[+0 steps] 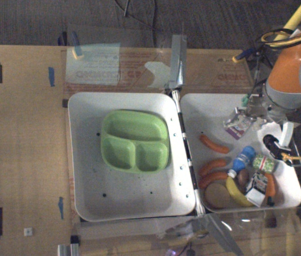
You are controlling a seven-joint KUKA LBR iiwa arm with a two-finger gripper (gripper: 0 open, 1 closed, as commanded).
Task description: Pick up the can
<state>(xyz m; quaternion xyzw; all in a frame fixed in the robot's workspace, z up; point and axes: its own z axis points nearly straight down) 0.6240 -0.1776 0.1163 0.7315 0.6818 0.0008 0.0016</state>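
Can [263, 164], green-labelled, lies in the right bin [203, 116] near its right wall, just beside a blue bottle [244, 159]. Gripper [250, 108] hangs over the bin's far end, by a silvery packet [239, 126]. Wide or narrow? Can't tell.

White bins: two, namely left bin [81, 159] and right bin [209, 116].
Green divided plate [135, 140]: one, of three compartments.
Red-orange sausages: three, namely upper sausage [214, 143], middle sausage [212, 167], lower sausage [213, 178].
Banana [239, 195]: one.
Blue bottle [244, 159], white-capped: one.
Can [263, 164], green-labelled: one.
Small carton [256, 190]: one.
Silvery purple packet [239, 126]: one.
Round brown disc [218, 196]: one.
Thin orange stick [271, 188]: one, kind unclear.
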